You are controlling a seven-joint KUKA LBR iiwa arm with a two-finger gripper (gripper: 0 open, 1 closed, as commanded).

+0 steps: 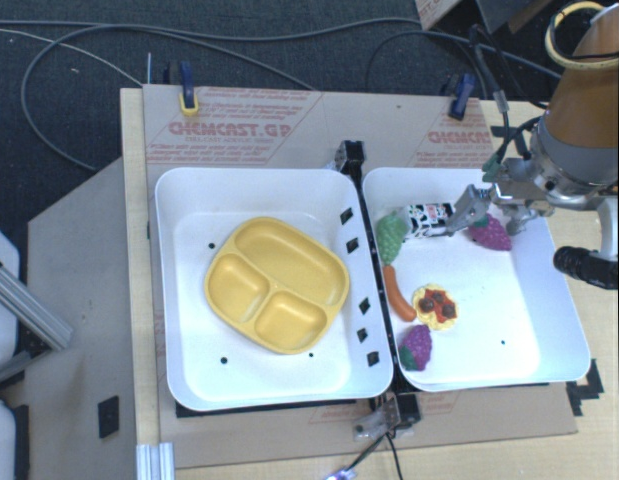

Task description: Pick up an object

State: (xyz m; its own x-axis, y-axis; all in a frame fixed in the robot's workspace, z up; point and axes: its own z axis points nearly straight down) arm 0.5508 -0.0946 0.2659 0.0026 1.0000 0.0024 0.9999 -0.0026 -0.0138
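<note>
My gripper point(490, 216) hangs over the back of the right bin point(549, 313), its fingers spread open. A purple grape bunch point(492, 235) lies just below and between the fingertips, not lifted. A black-and-white carton point(427, 218) lies beside the left fingertip point(463, 213). Further left lies a green leafy piece point(391, 234). An orange sausage point(397, 293), a yellow and red pizza piece point(436, 306) and a second purple grape bunch point(417, 346) lie toward the bin's front left.
The left bin point(184, 268) holds a yellow divided plate point(277, 284). A black divider point(364, 268) runs between the bins. The arm's orange band point(589, 88) rises at the right. Bare floor shows in the right bin's front right part.
</note>
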